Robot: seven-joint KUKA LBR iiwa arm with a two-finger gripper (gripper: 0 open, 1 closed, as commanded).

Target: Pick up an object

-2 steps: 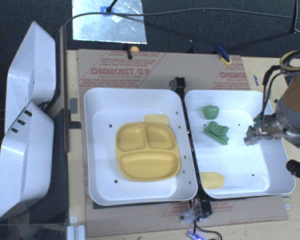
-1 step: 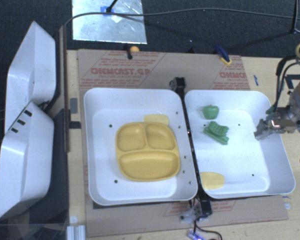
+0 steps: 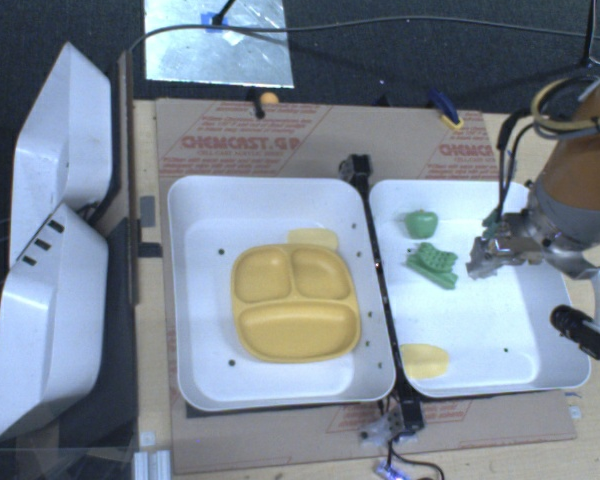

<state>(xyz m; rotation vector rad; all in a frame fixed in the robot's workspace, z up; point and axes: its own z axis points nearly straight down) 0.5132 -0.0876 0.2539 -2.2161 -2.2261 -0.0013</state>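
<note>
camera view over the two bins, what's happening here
A grey and orange robot arm reaches in from the right over the right bin. Its gripper hovers just right of a green toy broccoli-like piece, with a green pepper-like toy behind it and a yellow piece near the front. Nothing is visibly held. The left bin holds a yellow divided plate.

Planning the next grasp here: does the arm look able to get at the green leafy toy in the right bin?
Probably yes. The pincer hovers just right of the green leafy toy, with bare bin floor between them and nothing lying on top of it.
</note>
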